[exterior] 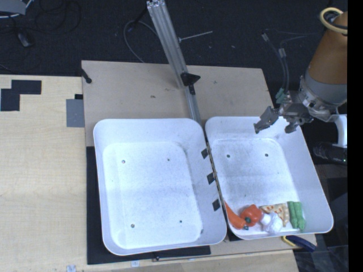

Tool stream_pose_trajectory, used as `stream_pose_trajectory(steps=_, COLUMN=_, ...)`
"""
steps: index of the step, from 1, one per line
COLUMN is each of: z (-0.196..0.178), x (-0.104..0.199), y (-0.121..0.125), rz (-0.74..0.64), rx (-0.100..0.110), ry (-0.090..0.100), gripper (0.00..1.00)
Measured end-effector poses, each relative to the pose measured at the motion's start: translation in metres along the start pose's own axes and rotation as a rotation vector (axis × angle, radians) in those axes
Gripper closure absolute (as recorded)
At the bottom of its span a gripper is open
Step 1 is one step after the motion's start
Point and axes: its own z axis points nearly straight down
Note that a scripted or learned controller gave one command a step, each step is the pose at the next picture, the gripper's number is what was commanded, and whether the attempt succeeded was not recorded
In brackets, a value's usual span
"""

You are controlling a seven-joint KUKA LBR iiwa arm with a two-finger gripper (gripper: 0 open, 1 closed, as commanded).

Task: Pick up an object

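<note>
The gripper (278, 119), fingers spread with nothing between them, hangs over the right bin (295, 152) at its upper right rim; toys (266, 215) lie heaped in the lower corner, well apart.

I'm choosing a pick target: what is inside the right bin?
In the right bin, a cluster sits at the near edge: an orange-red piece, a white lump, a green block. Anything beneath them is covered.
</note>
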Motion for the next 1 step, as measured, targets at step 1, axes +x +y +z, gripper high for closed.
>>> stream_pose_trajectory(steps=1, z=0.0074, x=0.0264, y=-0.0677, rz=0.000, rx=0.001, ry=0.001, gripper=0.00)
